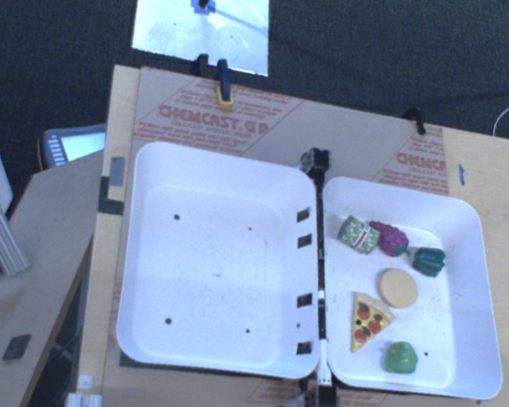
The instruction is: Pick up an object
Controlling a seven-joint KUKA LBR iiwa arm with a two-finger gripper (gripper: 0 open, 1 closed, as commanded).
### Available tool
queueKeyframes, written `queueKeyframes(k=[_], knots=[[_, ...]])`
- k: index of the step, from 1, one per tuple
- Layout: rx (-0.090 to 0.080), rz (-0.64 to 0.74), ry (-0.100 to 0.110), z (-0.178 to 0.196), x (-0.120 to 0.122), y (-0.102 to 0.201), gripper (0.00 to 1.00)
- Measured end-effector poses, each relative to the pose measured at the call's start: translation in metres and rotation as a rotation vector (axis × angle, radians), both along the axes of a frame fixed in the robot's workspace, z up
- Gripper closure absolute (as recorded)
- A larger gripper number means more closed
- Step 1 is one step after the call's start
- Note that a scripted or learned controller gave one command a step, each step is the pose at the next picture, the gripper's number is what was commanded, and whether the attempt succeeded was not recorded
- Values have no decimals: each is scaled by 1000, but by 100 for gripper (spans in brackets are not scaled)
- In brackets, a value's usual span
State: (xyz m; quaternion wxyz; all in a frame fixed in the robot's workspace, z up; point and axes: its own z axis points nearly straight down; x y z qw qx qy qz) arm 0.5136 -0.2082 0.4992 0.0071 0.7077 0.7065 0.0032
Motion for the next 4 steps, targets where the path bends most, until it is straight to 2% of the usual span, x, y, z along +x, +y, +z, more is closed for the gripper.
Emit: queueKeyframes(k=[1, 2, 3, 4], knots=[[9, 3, 26, -258, 3, 6, 0], [-3, 5, -6, -76, -27, 1, 0], [12, 11, 27, -262, -28, 80, 0], [3, 12, -7, -73, 2, 119, 0]])
